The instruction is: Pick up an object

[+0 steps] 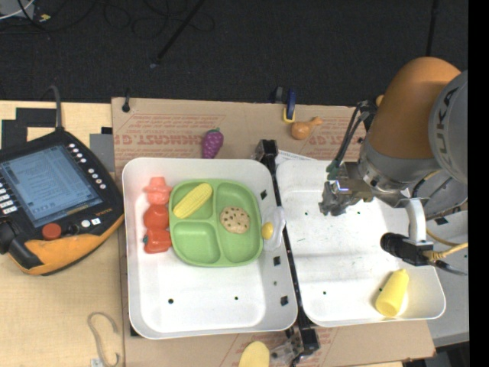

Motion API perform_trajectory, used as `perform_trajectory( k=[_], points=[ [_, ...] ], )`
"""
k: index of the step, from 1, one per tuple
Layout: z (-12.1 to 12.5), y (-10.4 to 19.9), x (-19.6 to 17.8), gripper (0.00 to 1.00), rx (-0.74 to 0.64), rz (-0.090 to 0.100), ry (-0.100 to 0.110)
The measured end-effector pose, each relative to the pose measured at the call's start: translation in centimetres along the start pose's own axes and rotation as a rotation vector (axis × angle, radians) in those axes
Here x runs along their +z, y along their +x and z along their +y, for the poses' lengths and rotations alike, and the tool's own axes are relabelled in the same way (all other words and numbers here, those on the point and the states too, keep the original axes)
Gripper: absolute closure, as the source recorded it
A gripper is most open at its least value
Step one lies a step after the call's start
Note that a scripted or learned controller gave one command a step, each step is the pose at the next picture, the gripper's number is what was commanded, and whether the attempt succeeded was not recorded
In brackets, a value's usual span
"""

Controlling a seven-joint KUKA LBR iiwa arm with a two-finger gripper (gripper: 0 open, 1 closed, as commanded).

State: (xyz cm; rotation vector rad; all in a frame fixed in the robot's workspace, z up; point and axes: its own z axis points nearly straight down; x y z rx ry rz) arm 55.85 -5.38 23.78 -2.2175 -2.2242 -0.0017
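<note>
My gripper [335, 203] hangs over the upper left part of the right bin [321, 312], above bare white floor. A yellow object [392, 293] lies in that bin's near right corner, well away from the gripper. In the left bin [199, 312] a green divided plate [202, 247] holds a yellow corn cob [191, 199] and a round cookie [235, 219]. A pink and red toy [157, 216] lies left of the plate. At the plate's right rim sits a small yellow piece [267, 231].
A purple grape bunch [212, 142] and an orange pear-shaped toy [304, 128] lie on the cardboard behind the bins. Another yellow object [254, 354] sits in front of the bins. A teach pendant [50, 201] rests on the bench at the left.
</note>
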Motion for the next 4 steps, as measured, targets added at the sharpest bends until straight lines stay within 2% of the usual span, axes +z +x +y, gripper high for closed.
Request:
perform_trajectory(
  k=[2,3,4],
  points=[
    [5.8,8.9,0.4,1.0,0.0,0.0,0.001],
    [5.3,9.2,2.2,1.0,0.004,-0.001,0.005],
    [5.3,10.1,1.2,1.0,0.003,-0.001,0.002]
  ],
)
